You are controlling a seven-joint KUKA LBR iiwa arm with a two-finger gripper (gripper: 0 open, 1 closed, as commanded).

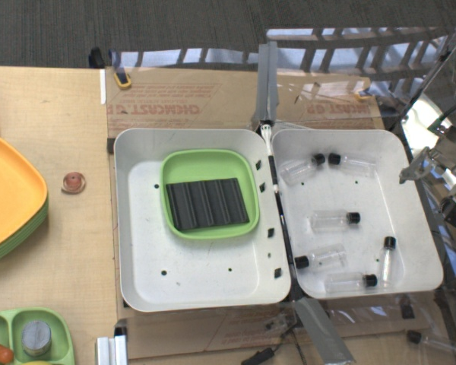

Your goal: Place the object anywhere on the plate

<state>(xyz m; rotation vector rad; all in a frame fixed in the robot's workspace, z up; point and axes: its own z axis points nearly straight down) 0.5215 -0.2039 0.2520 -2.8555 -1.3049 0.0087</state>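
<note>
A square green plate [207, 159] sits in the back half of the left white bin [197, 280]. A dark grey ribbed rectangular piece [210, 203] lies flat on the plate and covers most of its middle. The right white bin [410, 272] holds several clear vials with black caps. Two of them [325, 159] lie near its back wall, one [339, 220] in the middle, one [387, 255] at the right. Two more vials [319, 260] [353, 283] lie near the front.
A stack of orange plates [11, 196] lies at the far left of the bench, with a small reddish knob [74, 182] beside it. A green compartment tray [23, 339] sits at the lower left. Cardboard [182, 105] lies behind the bins, and metal framing [433, 150] stands at the right.
</note>
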